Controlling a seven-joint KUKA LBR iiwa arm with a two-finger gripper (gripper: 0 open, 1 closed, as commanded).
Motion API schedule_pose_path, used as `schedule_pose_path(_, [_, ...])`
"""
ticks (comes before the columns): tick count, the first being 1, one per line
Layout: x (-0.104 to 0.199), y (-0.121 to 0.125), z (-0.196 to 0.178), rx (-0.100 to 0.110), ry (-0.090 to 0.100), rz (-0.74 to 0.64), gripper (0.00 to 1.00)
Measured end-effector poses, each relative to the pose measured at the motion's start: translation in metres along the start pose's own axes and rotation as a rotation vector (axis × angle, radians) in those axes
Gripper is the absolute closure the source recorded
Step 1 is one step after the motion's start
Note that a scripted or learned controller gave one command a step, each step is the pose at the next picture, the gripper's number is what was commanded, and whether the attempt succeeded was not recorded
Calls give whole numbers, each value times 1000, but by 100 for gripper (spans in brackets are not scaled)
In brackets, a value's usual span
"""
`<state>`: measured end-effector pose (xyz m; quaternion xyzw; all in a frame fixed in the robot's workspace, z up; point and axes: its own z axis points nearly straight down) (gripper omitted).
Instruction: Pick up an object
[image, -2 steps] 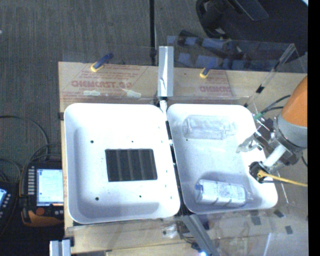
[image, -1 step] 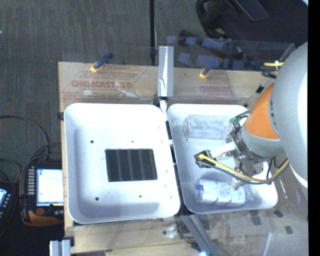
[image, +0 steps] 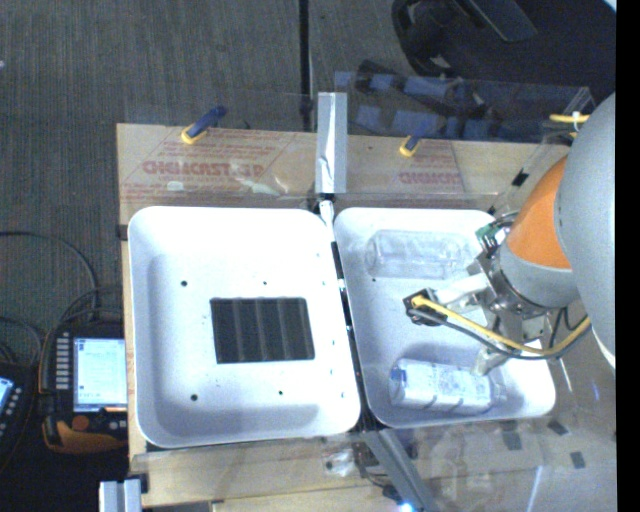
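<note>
Item 1: right-hand bin (image: 385, 335), a shallow white tray on the view's right half of the desk (image: 230, 165); landmark for all entries below. Item 2: clear plastic bottle (image: 420, 252), lying on its side inside the right-hand bin, along its far wall. Item 3: second plastic bottle (image: 440, 388), clear with a pale label and a blue patch at one end, lying on its side inside the right-hand bin, along its near wall and well apart from item 2. Item 4: pincer (image: 488, 362), inside the right-hand bin near its arm-side wall, just beside the arm-side end of the second plastic bottle. Contact with the bottle cannot be told. Whether the pincer is released or clenched cannot be told, and nothing is seen gripped in it. Item 5: arm (image: 545, 240), grey with an orange band, reaching over the arm-side rim of the right-hand bin. Item 6: left-hand bin (image: 170, 330), white, touching the right-hand bin along their shared edge. Item 7: dark ribbed panel (image: 262, 329), rectangular, flat in the middle of the left-hand bin. Item 8: metal upright (image: 331, 140), at the far corner of the right-hand bin, where the two bins meet. Item 9: two clamps with blue and yellow parts, one (image: 409, 147) just beyond the far wall of the right-hand bin, the other (image: 202, 123) farther along the desk edge, beyond the left-hand bin. Item 10: handheld pendant (image: 88, 372) with a lit screen, off the desk, well beyond the left-hand bin.
</note>
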<state>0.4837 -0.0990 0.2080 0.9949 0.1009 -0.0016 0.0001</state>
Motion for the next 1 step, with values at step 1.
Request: schedule_pose_path(1, [40,-40,13,1,-2,-292,0])
